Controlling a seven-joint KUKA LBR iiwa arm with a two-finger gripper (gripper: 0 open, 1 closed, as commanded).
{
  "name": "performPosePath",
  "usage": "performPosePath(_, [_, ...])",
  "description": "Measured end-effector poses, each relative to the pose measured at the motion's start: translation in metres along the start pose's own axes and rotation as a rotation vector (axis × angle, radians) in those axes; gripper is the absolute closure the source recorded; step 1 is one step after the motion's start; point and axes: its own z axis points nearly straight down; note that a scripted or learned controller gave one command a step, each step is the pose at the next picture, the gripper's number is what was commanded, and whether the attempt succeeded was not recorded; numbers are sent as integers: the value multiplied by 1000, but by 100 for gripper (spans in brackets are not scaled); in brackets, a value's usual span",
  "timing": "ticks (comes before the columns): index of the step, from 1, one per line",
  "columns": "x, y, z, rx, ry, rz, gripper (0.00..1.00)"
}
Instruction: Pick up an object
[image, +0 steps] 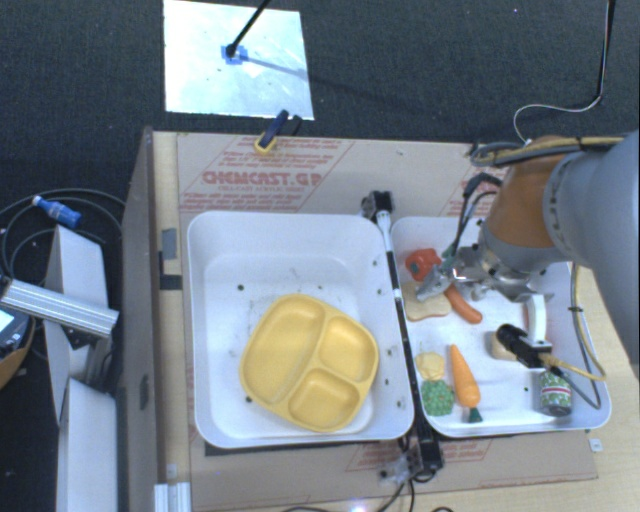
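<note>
The gripper (438, 284) hangs low in the upper left part of the right bin (510, 430), its tip over the tan slice (425, 307) and just beside the red toy (421, 262). Whether it is spread or closed cannot be told from this angle, and nothing can be seen held in it. By that reading the pick is not yet made: the reach into the bin is done, while the grasp and the lift remain.

The likely targets all lie flat on the bin floor. An orange sausage-shaped piece (463, 303) lies just right of the tip, touching or overlapping the slice. Lower down are a carrot (463, 374), a pale yellow piece (430, 364) and a green piece (437, 397), with a small can (555, 393) near the right rim.

Room is tight on the left, where the dark divider strip (395, 300) and the bin wall stand close to the red toy and the slice. The middle of this bin is barer and looks like the easier way up and out. The left bin (215, 300) holds a yellow divided plate (310, 365), well apart.
</note>
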Motion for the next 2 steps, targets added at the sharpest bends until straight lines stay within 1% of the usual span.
performPosePath(1, [0,2,-12,-7,-2,-1,100])
performPosePath(2, [49,-16,-97,4,0,-3,100])
